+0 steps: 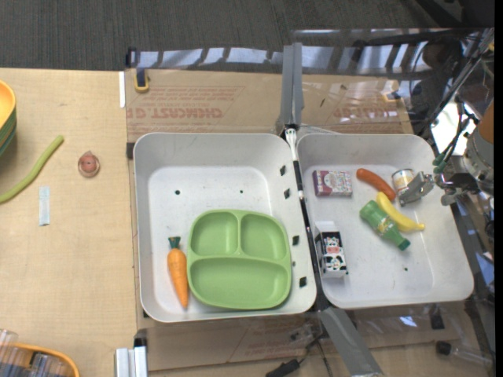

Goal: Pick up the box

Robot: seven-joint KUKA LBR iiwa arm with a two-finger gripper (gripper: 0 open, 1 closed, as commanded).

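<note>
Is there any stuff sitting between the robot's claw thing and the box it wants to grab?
Yes. The end effector hangs at the right bin's right side. Between it and the pink box lie a small can and an orange-red chili. The banana and green bottle lie just below that line.

Green plate (240,261); orange carrot (178,272); yellow banana (398,214); pink-white box (332,183).
</note>
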